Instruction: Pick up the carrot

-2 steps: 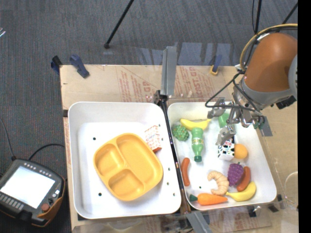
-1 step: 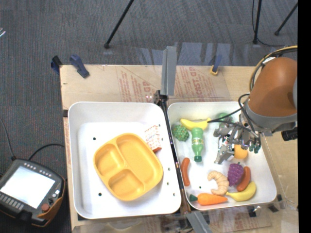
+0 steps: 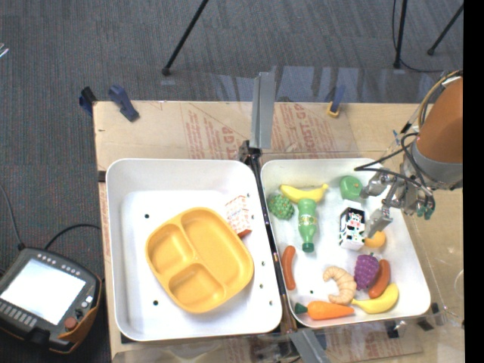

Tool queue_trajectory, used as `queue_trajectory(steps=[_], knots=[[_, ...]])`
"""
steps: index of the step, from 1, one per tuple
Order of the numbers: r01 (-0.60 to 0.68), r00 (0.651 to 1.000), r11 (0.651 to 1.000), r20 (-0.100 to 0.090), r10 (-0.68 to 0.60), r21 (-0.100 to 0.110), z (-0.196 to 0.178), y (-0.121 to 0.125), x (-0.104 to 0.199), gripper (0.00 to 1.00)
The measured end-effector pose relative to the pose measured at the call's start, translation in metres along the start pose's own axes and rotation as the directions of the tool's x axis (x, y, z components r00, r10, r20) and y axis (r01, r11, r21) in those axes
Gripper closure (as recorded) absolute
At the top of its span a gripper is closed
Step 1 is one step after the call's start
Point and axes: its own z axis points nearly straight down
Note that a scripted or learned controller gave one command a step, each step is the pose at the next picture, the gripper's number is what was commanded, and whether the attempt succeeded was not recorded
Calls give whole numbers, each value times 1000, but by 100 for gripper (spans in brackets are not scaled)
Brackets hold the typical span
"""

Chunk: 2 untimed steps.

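The carrot (image 3: 330,310) lies flat at the right bin's (image 3: 420,267) near rim, beside the croissant (image 3: 340,283); the gripper (image 3: 380,219), finger spacing indiscernible, hangs well apart from it and should descend across its middle.

Bright, even overhead light, soft shadows, mild glare on white bins (image 3: 121,203), slightly soft focus.

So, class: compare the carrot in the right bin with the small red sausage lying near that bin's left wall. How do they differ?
The carrot is orange with a green tip; the sausage is reddish-orange all over. The carrot tapers to a point, while the sausage keeps an even width with rounded ends. The carrot lies roughly crosswise along the bin's near edge; the sausage lies lengthwise beside the left wall. Both are long, lie flat in the right bin, and sit away from the gripper.
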Motion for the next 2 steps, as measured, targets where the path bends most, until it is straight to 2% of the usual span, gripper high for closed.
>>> queue_trajectory(steps=[1, 2], knots=[[-167, 985, 986, 35, 168, -10, 52, -5, 12, 0], [-181, 983, 983, 38, 181, -10, 52, -4, 13, 0]])
